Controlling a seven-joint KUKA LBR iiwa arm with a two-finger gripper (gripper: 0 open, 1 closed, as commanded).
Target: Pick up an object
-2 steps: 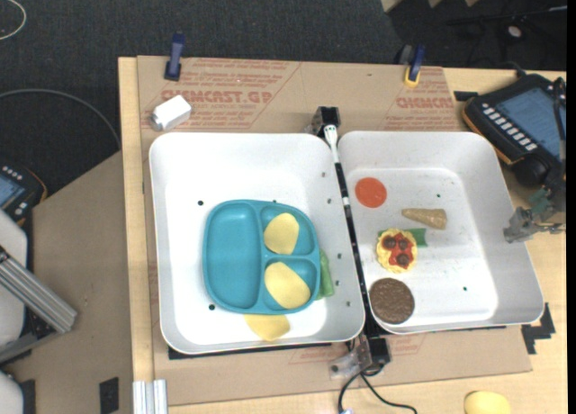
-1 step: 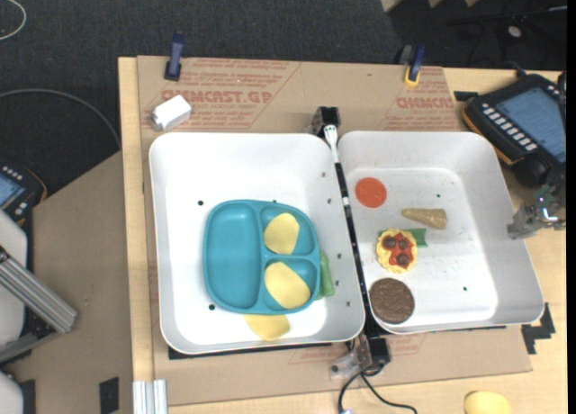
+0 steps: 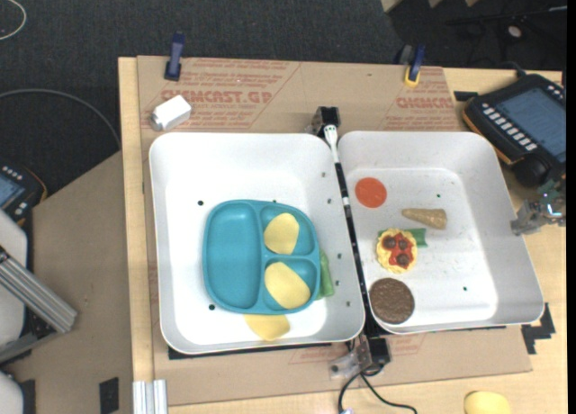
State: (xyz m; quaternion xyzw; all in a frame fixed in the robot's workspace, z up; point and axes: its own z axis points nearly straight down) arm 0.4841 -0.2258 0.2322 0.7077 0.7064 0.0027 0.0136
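Yellow blob (image 3: 486,401), cut off by the bottom edge, lies well right of and below the teal tray (image 3: 234,259); what it is cannot be made out.

Under everything, the counter (image 3: 135,313) is brown board. Red print up from the tray reads roughly "MCAST.G", and a second patch up and to its right is too faint to read.

Around the tray sits the left bin (image 3: 171,223), with bare white floor above and left of the tray. Right of the tray and touching that bin along a black seam is the right bin (image 3: 477,160), whose far right half is open room.

Far up-right of the tray, a black pendant (image 3: 522,124) is cut by the frame edge.

Two yellow pieces (image 3: 281,232) (image 3: 288,284) fill the tray's right compartments. A third (image 3: 267,324) peeks out below the tray, partly hidden, and a green sliver (image 3: 326,277) touches its right rim.

Right of the tray, in the right bin, are the loose pickable things: a brown disc (image 3: 392,300), a yellow round with red spots (image 3: 397,250), a tan cone (image 3: 425,217) and a red disc (image 3: 371,192), each apart from the next.

Up-left of the tray, a white block (image 3: 171,112) lies on the counter.

Whether the tool is released or clenched cannot be told.
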